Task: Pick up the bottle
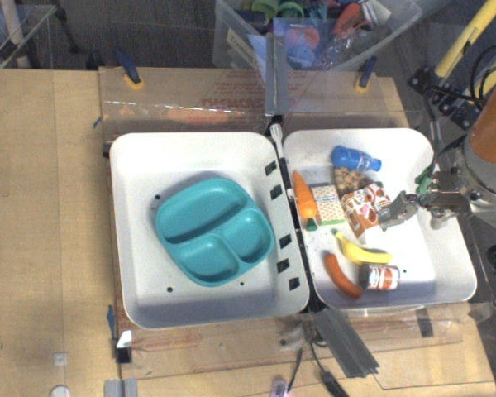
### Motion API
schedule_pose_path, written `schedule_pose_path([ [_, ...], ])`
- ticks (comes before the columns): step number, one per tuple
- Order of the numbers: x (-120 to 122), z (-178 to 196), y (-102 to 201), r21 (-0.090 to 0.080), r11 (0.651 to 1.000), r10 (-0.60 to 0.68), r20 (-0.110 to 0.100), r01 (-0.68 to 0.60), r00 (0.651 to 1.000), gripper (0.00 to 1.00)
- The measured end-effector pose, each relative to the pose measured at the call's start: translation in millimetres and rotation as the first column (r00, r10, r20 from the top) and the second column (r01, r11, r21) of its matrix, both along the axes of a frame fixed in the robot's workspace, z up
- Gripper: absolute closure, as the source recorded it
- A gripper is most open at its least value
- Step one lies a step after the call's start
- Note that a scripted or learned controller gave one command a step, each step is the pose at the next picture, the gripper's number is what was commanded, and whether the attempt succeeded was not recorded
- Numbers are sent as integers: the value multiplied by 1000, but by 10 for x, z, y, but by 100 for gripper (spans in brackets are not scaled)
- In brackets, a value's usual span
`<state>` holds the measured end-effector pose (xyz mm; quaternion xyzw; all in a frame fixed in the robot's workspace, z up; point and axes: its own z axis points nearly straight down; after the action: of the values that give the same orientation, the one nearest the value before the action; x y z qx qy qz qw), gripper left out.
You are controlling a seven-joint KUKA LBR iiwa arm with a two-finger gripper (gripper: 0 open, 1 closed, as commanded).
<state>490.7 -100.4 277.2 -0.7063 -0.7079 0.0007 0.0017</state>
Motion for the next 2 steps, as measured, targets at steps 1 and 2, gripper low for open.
schedule_pose_path([
  [1,599,-807,7,0,985,-173,-1,173,985,0],
  [2,1580,-1355,-403,-2,990,142,6,-142,990,0],
])
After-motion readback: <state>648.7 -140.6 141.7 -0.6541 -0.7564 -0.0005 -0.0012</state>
